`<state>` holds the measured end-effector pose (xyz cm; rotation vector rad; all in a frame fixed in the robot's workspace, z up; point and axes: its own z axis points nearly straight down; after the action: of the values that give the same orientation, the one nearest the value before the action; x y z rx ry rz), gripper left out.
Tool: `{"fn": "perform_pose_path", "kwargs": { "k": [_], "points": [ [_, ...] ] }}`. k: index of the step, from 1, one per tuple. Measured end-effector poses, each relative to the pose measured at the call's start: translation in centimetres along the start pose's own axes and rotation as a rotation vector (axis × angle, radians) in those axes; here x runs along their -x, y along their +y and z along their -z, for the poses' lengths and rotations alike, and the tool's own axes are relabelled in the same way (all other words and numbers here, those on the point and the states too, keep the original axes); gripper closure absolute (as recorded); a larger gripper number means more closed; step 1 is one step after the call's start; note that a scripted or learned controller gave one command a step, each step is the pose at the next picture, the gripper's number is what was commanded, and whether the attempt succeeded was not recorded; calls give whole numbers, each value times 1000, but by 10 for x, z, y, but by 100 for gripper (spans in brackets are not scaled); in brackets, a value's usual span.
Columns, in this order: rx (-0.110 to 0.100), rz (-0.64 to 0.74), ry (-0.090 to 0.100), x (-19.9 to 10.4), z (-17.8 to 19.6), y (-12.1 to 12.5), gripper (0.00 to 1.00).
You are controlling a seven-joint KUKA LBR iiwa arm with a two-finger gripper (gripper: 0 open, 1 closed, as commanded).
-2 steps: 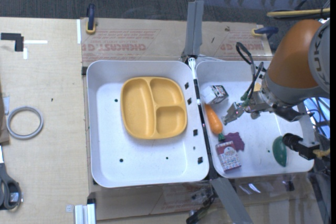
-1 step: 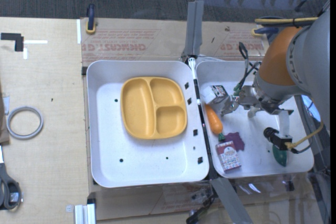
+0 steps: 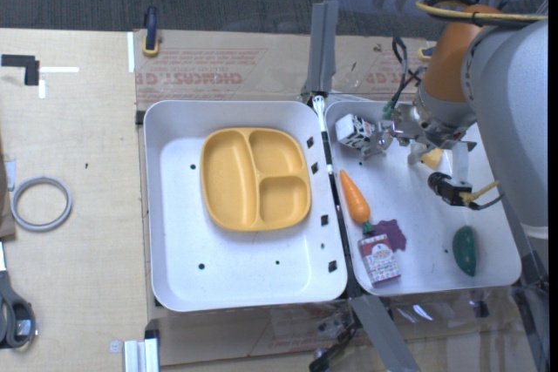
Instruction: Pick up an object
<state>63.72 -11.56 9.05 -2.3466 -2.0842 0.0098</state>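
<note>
Orange tapered carrot beside boxy carton.

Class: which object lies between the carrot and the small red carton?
A purple item lies between the carrot and the red carton, seen in the camera view.

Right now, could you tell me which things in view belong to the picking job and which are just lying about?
Job in hand, all in the right bin:
gripper
black-and-white object
carrot
red carton
purple piece
green object

Lying about:
yellow divided plate in the left bin
tape ring
scissors
clamp
</note>
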Motion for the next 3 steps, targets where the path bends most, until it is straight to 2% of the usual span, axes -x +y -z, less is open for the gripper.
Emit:
{"fn": "perform_pose_path", "kwargs": {
  "k": [1,2,3],
  "points": [
    [4,216,2,-13,0,-87,0],
    [6,345,0,48,69,-126,0],
    [5,426,2,48,66,-155,0]
  ]
}}
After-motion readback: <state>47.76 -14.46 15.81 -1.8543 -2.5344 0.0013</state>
